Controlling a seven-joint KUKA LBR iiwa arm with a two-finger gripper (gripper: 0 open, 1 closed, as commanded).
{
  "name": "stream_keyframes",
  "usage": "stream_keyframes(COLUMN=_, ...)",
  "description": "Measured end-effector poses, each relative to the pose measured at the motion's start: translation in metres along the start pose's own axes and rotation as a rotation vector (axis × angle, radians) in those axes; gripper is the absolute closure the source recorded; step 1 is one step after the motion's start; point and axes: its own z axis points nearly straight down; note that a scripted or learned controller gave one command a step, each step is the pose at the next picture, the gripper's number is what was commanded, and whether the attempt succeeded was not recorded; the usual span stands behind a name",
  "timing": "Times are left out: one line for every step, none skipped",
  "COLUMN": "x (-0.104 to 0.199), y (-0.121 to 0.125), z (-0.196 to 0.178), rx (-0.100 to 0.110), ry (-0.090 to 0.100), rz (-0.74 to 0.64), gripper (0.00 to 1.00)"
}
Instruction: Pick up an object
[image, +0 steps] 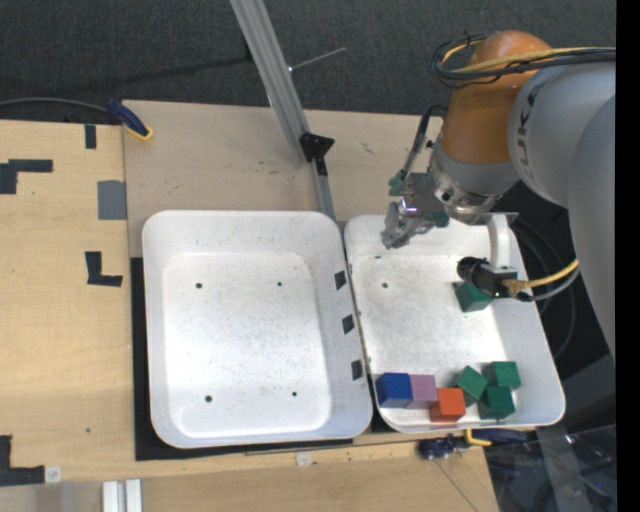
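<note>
Hand (400, 228) blurred over right bin (420, 300), blocks (450, 392) clustered

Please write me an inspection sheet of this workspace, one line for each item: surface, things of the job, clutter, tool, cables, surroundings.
Surface: wooden bench bearing two shallow white bins side by side, left bin and right bin.
Job's things: in the right bin, near its front edge, blue block, purple block, orange block and three green blocks; one more green block by the right wall.
Clutter: nothing seen.
Tool: tool above the right bin's far corner; nothing seen between its fingers; open or shut cannot be told.
Cables: yellow and black cables at the arm.
Surroundings: slanted metal pole, black tape marks on the bench.
</note>
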Motion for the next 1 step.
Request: stream_keyframes(x=0.0602, y=-0.0134, z=0.0083, rx=0.001, ry=0.001, rz=-0.002, gripper=1.0)
